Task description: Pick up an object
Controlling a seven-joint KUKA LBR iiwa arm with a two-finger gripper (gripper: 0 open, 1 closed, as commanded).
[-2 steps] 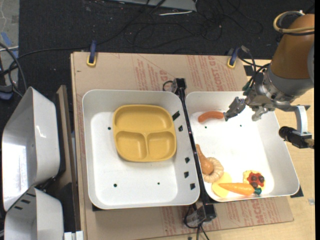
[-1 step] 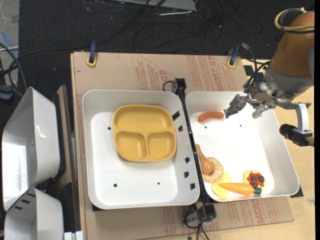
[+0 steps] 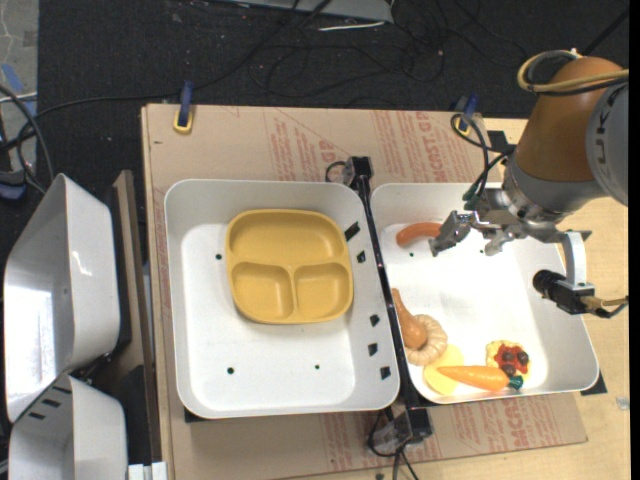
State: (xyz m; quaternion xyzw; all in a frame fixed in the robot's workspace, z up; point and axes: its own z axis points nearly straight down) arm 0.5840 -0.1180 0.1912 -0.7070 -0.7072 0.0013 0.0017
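Apparently hand (image 3: 468,234) hovers just right of sausage (image 3: 417,233).

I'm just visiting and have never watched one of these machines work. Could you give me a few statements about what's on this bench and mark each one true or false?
1. The yellow divided plate lies in the left bin. True.
2. The end effector hangs over the left bin. False: it is over the right bin.
3. A toy sausage lies near the right bin's upper left corner. True.
4. The toy carrot sits on the yellow divided plate. False: it lies along the right bin's front edge.
5. The toy shrimp is in the right bin. True.
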